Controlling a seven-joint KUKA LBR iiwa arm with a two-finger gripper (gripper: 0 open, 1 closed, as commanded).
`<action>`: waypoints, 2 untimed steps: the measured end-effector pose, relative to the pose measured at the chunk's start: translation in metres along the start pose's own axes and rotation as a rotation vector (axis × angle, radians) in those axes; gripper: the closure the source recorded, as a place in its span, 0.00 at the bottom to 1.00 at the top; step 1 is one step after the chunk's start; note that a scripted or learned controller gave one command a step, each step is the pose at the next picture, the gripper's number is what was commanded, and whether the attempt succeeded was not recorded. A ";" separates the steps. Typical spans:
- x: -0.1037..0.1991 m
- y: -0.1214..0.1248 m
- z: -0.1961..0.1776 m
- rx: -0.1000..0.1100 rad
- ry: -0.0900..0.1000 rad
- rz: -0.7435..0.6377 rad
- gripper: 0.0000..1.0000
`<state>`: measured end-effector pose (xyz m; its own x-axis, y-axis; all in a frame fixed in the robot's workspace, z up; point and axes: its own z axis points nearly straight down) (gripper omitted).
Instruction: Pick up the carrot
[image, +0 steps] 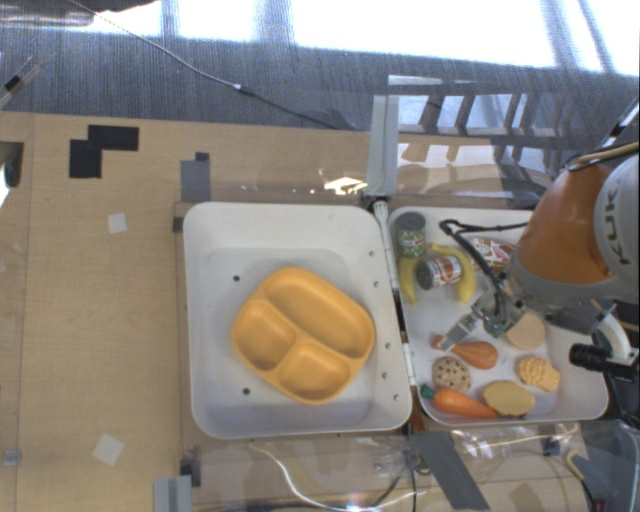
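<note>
Hovering in the right bin (600, 405), the claw (462, 332) sits right of centre in the frame, fingers slightly parted and gripping nothing. The carrot (463, 403) lies below it, along the bin's lower edge, between a cookie (452, 374) and a pale potato-like piece (509, 398). A good pick probably means dropping straight down, fingers straddling the carrot's width, clear of both neighbours.
</note>
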<state>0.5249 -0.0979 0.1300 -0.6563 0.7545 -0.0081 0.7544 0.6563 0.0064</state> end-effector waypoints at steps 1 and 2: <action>0.024 -0.016 -0.028 0.003 0.003 0.282 0.00; 0.012 -0.016 0.023 0.009 0.006 0.695 0.00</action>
<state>0.5050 -0.0990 0.1070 -0.0213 0.9998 0.0002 0.9998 0.0213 -0.0002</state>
